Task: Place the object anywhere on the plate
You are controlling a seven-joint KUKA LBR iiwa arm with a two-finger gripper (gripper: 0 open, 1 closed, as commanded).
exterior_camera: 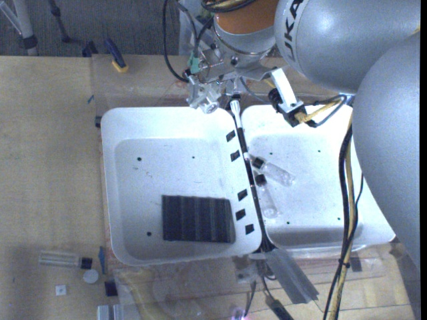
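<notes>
A dark ribbed rectangular plate (198, 219) lies flat in the left bin (133, 145), toward its front. A small clear object with a dark end (270, 171) rests in the right bin (320, 179), close to the divider. Another faint clear piece (268, 211) lies just in front of it. My gripper (205, 99) hangs over the back rim where the two bins meet, well behind both the plate and the clear object. Nothing can be seen held under it.
Black tabs (239, 179) run along the divider between the bins. A yellow and black cable (347, 199) drapes across the right bin. Small parts (83, 269) lie on the bench at the front left, and a blue clamp (119, 62) sits at the back left.
</notes>
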